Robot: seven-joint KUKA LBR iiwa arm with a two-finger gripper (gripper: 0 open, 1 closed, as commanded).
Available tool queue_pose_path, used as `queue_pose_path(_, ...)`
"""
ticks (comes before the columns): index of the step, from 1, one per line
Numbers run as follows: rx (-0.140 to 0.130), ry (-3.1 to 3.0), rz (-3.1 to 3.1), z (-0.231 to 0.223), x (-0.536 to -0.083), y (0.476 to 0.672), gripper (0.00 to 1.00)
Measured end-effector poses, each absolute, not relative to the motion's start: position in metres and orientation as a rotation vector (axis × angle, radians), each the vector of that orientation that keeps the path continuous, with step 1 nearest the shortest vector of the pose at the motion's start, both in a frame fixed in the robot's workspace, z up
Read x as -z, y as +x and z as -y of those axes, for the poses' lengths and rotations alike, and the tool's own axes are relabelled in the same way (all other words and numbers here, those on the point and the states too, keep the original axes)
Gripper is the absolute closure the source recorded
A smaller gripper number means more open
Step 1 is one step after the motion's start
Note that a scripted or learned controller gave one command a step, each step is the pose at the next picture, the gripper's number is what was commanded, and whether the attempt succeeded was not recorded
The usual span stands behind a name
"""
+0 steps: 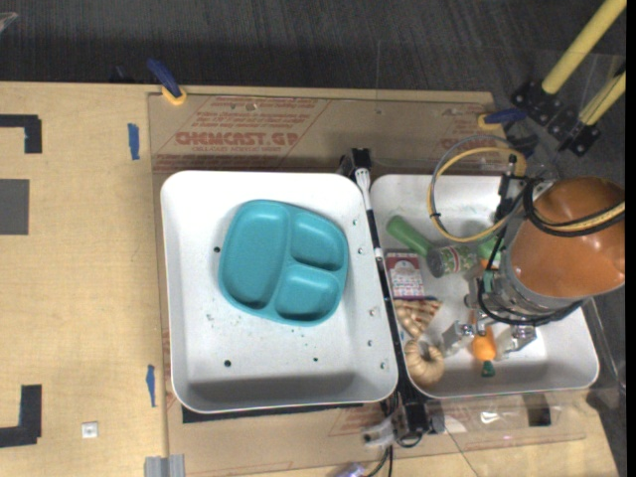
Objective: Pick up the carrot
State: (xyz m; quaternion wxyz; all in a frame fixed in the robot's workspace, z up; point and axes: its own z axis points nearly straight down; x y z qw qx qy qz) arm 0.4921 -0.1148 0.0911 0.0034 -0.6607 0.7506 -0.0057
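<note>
Carrot [483, 351], small, smooth and orange, sits between the gripper [484, 340] fingers, held, its long axis running top to bottom, green tip pointing down.

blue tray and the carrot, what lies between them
In the camera view, between the blue tray and the carrot lie the bins' adjoining rims, then a bagel-like ring and a shell-like pastry.

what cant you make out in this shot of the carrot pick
- Hand: the arm's wrist covers it from above, so its grip on the carrot is unclear.
- Right bin: the arm hides its middle.
- Small packet: print too small to read.
- Items by the bin's left wall: too blurred to name.
</note>
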Motion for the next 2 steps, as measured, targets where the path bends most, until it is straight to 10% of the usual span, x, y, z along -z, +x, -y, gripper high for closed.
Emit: queue_pose_path(2, 0.029, -2.74, -1.52, 0.114, -0.091, 0.486, 0.0)
